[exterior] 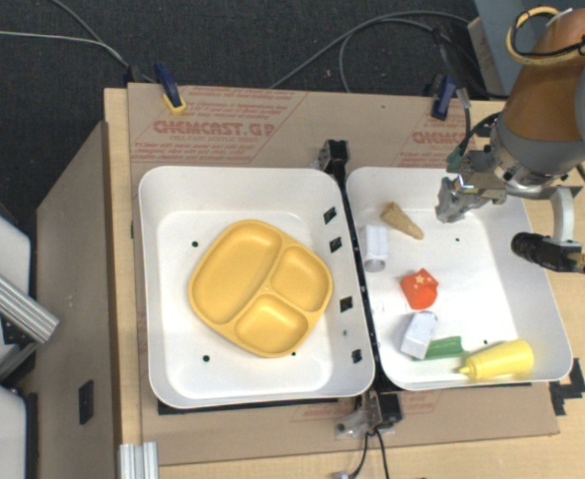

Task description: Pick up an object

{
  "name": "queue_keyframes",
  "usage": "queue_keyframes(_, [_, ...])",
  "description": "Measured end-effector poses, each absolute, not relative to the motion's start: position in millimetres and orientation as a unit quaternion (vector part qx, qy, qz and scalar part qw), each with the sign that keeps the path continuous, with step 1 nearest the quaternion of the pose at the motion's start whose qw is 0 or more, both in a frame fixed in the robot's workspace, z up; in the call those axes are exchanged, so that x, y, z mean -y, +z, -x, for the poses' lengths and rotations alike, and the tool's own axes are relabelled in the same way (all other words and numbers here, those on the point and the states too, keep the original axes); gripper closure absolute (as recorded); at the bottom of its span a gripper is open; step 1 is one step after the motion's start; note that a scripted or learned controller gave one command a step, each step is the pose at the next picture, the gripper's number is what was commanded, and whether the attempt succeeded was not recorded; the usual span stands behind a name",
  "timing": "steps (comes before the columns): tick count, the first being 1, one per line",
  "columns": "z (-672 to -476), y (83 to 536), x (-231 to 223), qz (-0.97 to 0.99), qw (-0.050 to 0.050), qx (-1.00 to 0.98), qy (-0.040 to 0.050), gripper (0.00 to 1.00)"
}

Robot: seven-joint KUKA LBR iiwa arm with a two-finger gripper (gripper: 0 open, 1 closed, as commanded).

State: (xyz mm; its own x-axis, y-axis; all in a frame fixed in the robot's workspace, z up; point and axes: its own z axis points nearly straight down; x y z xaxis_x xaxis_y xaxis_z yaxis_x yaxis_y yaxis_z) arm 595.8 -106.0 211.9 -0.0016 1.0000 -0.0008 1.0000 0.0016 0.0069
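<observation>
Small red plastic block sits mid right white bin, near tan cone-shaped piece and yellow squeeze bottle. Metal two-finger gripper hovers at bin's upper area, holding nothing; jaw state unclear.

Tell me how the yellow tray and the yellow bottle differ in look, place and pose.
The yellow tray lies in the left bin; the yellow bottle lies in the right bin. The tray is wide, flat and split into three compartments, while the bottle is slim and lies on its side. The tray sits alone near the middle of its bin; the bottle rests by the near rim, next to a green object. Both are yellow.
</observation>
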Motion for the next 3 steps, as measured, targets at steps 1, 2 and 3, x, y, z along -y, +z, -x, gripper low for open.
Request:
queue_keyframes(1, [-604.7, 205.1, 55.9, -0.705, 0.000, -0.709, 0.0011, 1.00])
queue_keyframes(2, [-614.2, 199.5, -0.3, -0.705, -0.001, -0.709, 0.0015, 1.00])
queue_keyframes(3, [-625.6, 217.3, -53.3, -0.705, 0.000, -0.710, 0.0022, 1.00])
